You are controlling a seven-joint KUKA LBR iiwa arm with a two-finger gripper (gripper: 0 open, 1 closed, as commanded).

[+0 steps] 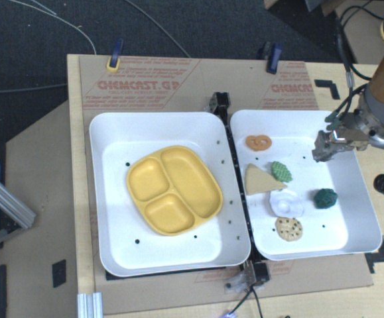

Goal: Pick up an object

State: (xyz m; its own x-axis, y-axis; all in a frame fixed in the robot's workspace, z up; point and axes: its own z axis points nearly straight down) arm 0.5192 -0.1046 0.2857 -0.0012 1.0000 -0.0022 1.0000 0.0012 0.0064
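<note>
Far to the left of the jaws [323, 152], the left bin [105, 177] carried a yellow divided tray [173, 189], lying flat and untouched. Across the divider in the right bin [357, 191], the small things lay in a loose group, all left of and below the jaws. A pretzel-shaped orange piece [258, 142] sat nearest their level, well to their left. Below it, a pale wedge like a cheese slice [260, 179] touched a green knobbly piece [281, 171]. Lower still lay a white round piece [284, 204] and a speckled cookie [288, 228]. A dark green lump [324, 198] sat almost directly below the jaws, closest of all but apart from them.

The jaws hung over a bare stretch of the bin's upper right; whether they stood wide or narrow could not be told, and nothing showed between them. As a judgement, the pick was not yet done: every object rested on the bin floor, so choosing one, descending, closing and lifting all remained. The worktop [79, 111] around the bins bore nothing relevant.
</note>
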